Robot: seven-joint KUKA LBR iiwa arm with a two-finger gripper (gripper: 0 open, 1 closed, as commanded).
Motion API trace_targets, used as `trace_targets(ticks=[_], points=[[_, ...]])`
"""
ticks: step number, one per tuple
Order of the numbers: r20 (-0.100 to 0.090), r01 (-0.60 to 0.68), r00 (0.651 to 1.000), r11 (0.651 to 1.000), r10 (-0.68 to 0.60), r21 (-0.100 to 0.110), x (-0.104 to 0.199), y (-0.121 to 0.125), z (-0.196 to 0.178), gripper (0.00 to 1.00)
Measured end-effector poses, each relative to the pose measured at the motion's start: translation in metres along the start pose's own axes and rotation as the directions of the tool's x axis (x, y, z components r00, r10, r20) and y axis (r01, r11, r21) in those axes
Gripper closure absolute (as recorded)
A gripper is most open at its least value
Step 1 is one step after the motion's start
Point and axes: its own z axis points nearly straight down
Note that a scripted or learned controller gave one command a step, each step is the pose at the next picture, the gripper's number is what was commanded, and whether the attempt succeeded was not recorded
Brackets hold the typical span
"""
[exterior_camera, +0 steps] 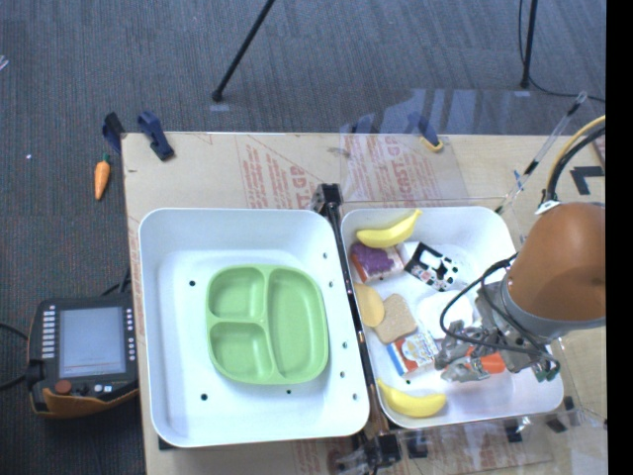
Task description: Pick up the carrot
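Jaws are sitting low in the right bin (pixel 495 221), closing on an orange carrot (pixel 492 365) beside the lower banana (pixel 413 401).

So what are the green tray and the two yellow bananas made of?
The green three-compartment tray looks like matte moulded plastic: one even colour, soft rounded ridges. The yellow bananas look like smooth plastic toys, uniformly bright with no spots, though real fruit can't be ruled out.

Arm (pixel 559 265) cut off at right edge and covering right bin's (pixel 495 221) near corner, orange thing (pixel 492 364) under gripper (pixel 475 359) mostly hidden so can't tell what, finger state unreadable, floor pendant (pixel 84 349) screen blurred.
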Motion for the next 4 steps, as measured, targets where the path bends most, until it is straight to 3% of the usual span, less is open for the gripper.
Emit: trace_targets(ticks=[1,2,3,4], points=[[0.001,-0.336,0.942,0.942,0.336,0.002,-0.021,-0.021,0.009,1.00],[0.002,-0.340,0.941,0.941,0.340,0.003,0.006,-0.013,-0.028,1.00],[0.004,-0.467,0.884,0.884,0.467,0.002,-0.017,-0.062,-0.057,1.00],[0.002,-0.466,0.885,0.885,0.466,0.002,-0.017,-0.061,-0.057,0.00]])
